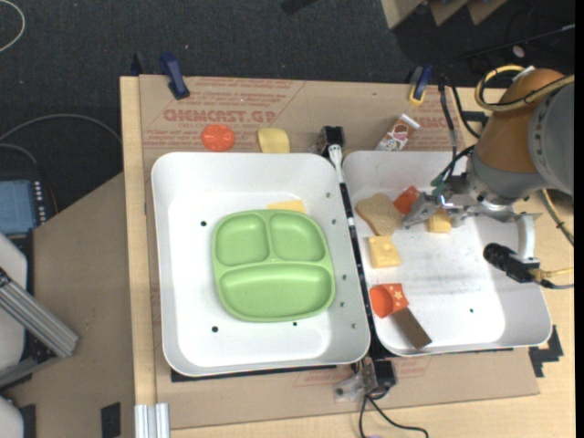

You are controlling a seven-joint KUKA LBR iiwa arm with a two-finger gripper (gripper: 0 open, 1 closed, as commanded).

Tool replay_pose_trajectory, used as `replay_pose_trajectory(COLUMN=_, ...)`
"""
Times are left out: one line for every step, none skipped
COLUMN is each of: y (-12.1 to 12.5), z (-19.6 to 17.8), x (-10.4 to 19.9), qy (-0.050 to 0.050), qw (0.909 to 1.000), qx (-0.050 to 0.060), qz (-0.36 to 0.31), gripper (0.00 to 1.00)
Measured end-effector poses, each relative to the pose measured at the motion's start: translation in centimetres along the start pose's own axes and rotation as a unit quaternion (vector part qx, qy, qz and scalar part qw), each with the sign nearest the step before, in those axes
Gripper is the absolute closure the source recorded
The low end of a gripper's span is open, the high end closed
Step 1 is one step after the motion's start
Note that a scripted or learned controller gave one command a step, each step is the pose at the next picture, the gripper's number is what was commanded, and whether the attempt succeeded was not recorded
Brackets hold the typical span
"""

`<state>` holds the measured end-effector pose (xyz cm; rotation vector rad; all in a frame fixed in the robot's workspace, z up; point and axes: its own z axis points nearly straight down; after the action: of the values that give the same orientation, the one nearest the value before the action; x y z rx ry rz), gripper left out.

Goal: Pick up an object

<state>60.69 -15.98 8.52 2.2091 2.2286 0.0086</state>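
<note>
Poised low over the right bin (511, 331), beside a yellow block (440, 225) and toy bread (376, 213), for a grab: gripper (431, 210), whether parted or closed impossible to tell.

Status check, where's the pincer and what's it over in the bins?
Pincer low in right bin, beside small yellow piece. No object seen between its tips. Orange piece and tan slice crowd its left.
</note>
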Motion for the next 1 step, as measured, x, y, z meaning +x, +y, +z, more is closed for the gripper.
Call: replay_pose_trajectory(y=-0.26, z=-1.05, x=-0.54, qy=-0.002, qw=1.0000, qx=0.001, qz=0.003, gripper=1.00)
